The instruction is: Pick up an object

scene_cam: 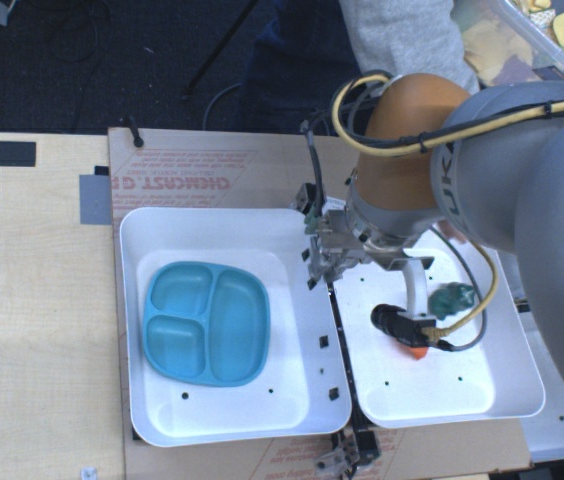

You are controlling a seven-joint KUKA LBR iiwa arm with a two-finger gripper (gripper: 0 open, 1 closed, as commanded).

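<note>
Camera view: hand (323, 258) above the bins' divide, opening unreadable. The left bin (212, 423) holds a blue plate (205, 323), the right bin (462, 400) a green object (452, 296).

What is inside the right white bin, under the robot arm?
A teal object and a small orange object lie in the right bin. The arm covers the bin's far part, so anything there is hidden.

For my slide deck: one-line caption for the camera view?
Arm over the right bin; blue divided plate lies in the left bin.
</note>
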